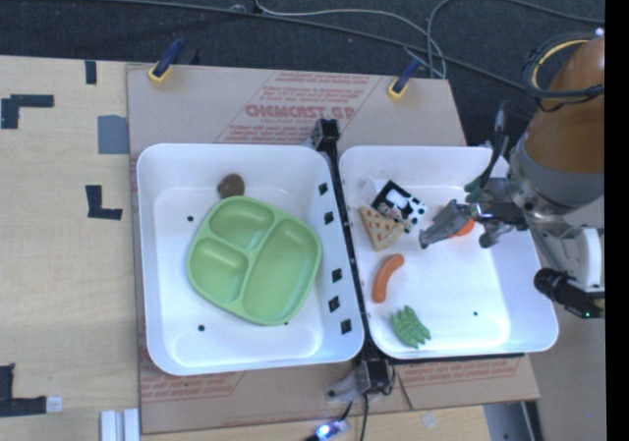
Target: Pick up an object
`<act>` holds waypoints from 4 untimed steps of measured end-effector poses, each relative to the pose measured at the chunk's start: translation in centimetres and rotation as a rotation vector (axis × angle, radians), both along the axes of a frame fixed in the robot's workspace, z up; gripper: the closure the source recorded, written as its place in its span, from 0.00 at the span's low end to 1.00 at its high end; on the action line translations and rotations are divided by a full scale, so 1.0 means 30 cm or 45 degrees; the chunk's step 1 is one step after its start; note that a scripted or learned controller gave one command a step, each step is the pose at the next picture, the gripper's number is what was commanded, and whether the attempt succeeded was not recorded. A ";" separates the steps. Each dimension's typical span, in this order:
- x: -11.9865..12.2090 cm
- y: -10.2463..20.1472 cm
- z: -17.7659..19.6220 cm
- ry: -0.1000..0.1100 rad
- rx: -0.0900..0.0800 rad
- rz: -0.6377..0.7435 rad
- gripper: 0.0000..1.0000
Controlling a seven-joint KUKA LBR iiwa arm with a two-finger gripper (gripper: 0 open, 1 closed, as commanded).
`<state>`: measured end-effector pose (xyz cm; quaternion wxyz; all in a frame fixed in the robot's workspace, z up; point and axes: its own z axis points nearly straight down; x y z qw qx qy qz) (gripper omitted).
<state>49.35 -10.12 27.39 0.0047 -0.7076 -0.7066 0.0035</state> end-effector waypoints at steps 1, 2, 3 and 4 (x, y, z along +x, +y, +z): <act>0.006 0.001 0.017 -0.013 -0.002 0.004 0.00; 0.012 -0.029 -0.149 -0.007 -0.002 0.001 0.00; 0.034 -0.035 -0.308 -0.006 -0.002 0.003 0.00; 0.055 -0.029 -0.467 -0.006 -0.001 0.003 0.00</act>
